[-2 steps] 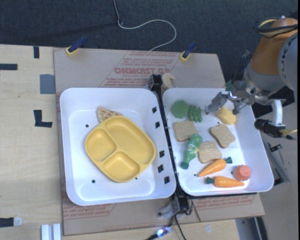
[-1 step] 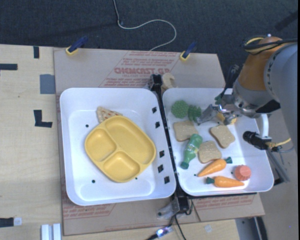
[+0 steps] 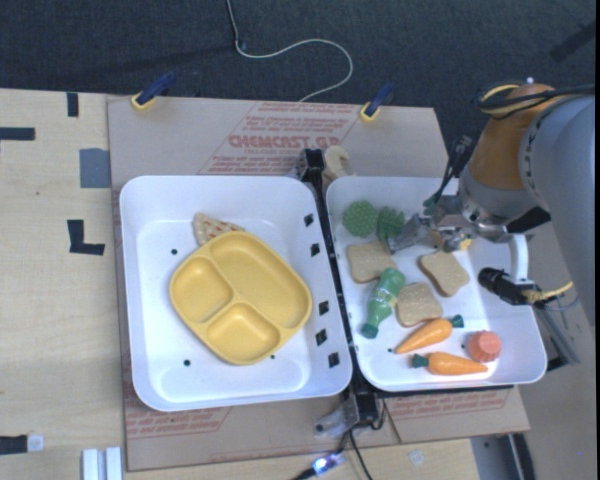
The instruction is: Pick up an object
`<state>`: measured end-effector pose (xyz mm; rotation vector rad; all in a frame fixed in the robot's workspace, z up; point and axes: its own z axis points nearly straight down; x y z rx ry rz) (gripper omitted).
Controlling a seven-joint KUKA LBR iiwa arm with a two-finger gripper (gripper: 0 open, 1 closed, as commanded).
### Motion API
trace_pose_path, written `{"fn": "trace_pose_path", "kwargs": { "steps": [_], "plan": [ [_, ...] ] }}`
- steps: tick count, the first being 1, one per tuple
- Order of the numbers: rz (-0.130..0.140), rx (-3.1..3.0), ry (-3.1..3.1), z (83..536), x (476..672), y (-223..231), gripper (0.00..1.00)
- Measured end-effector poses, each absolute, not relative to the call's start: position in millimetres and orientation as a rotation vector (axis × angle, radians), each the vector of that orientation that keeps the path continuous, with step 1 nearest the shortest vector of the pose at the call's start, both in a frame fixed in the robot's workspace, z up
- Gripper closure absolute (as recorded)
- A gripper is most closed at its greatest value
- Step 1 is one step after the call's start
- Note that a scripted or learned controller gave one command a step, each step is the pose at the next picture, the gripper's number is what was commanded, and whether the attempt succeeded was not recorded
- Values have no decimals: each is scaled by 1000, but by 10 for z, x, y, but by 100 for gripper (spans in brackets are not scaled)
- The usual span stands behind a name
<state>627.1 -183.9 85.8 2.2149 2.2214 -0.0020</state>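
We take this for a robotics lab: a grey industrial arm [image 3: 565,168] over two shallow white plastic bins [image 3: 140,298], cardboard sheet [image 3: 280,138] clamped to the desk, black tape markers [image 3: 80,238], loose cable [image 3: 280,48].

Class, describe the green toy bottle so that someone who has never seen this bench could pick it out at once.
Start at the right-hand white bin, the one crowded with toy food. Along its left side, just below a bread slice, lies the green bottle, tilted with its cap towards the lower left. Unlike the bushy green vegetables above, it is smooth, slim and bottle-shaped.
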Motion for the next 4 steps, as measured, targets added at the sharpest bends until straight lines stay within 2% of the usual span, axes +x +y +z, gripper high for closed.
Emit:
{"fn": "trace_pose_path", "kwargs": {
  "steps": [1, 2, 3, 4],
  "plan": [
    [1, 2210, 2218, 987, 6287, -1842, 100],
    [2, 2218, 2221, 1416, 6272, -1830, 100],
    [4, 2216, 2220, 2035, 6235, -1787, 100],
    [1, 2219, 2222, 2257, 6241, -1781, 100]
  ]
}}
